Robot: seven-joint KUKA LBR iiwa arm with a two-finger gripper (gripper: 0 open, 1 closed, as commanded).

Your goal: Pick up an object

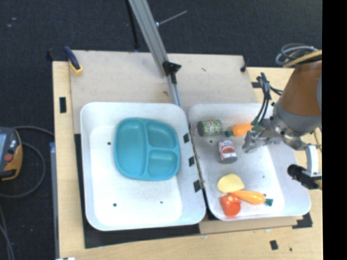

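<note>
Camera view: metal claw (254,141), grip unclear, beside cylindrical can (227,150) in right bin (287,199).

At frame left the matt turquoise plastic tray (147,148) is sitting in a speckled white bin (97,199); the bench (119,80) is looking like bare wood.
</note>
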